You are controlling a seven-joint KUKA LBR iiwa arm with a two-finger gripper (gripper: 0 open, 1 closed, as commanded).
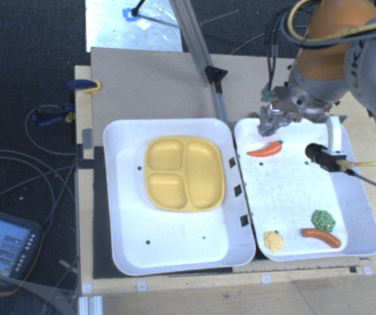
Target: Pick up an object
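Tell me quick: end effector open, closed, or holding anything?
End effector: cannot be told whether open or closed; it sits just above the red chili pepper in the right bin, nothing visibly held.

Both white bins (125,241) look like smooth plastic with a soft sheen. The yellow tray (182,174) is glossy plastic. The counter (148,84) is matt brown board. The arm's orange band (337,25) shines; the end effector (271,125) looks like dull grey metal.
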